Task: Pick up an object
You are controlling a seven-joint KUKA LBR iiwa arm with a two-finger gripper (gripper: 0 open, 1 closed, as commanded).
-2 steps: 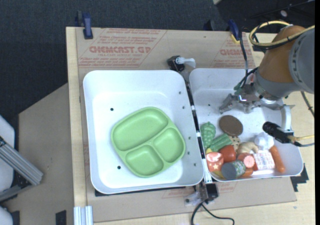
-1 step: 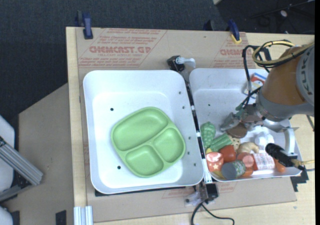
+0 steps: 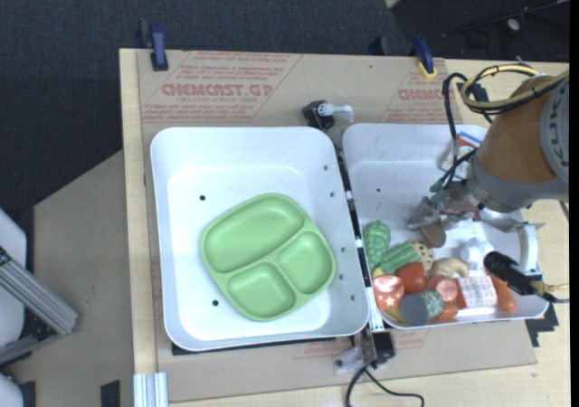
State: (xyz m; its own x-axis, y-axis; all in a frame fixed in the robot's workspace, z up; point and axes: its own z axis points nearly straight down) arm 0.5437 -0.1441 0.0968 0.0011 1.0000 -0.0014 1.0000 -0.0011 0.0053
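While the arm [image 3: 520, 147] reaches in from the right, wrist bent down over the right bin [image 3: 389, 147] | gripper [image 3: 432, 215] low above the toy food pile [image 3: 434, 283] at the bin's near end; grip state cannot be told | green divided plate [image 3: 267, 256] lies in the left bin [image 3: 181, 170].

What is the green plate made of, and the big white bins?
The green divided plate looks like moulded plastic: smooth, one even colour, soft rounded edges, a dull sheen. The left white bin and right white bin also look like plastic, thin, glossy and round-cornered, though the view can't confirm it.
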